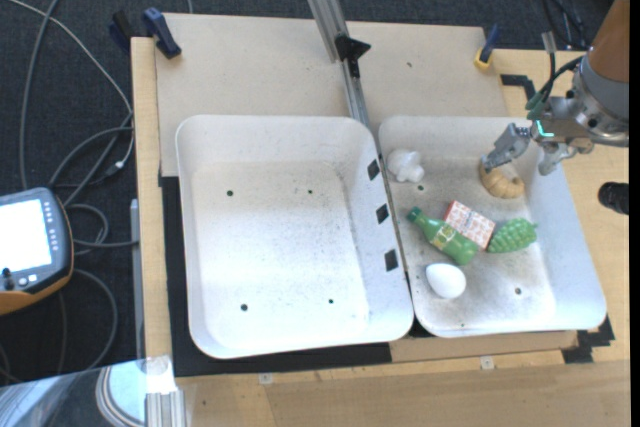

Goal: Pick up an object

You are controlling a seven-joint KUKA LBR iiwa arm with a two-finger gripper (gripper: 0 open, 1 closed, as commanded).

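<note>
With its fingers apart, the gripper (527,152) hangs over the tan lump (502,182) in the right bin (580,260), so it should drop straight and close squarely around it.

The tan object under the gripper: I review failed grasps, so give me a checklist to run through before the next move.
1. Gripper above the tan object: ok, it sits just over it.
2. Fingers open enough to straddle it: ok, they look spread.
3. Object already between the fingers: not ok, not yet held.
4. Neighbours clear: ok, the red-and-white box and green bumpy toy lie apart from it.
5. Room from the right bin's wall: cannot tell.
</note>
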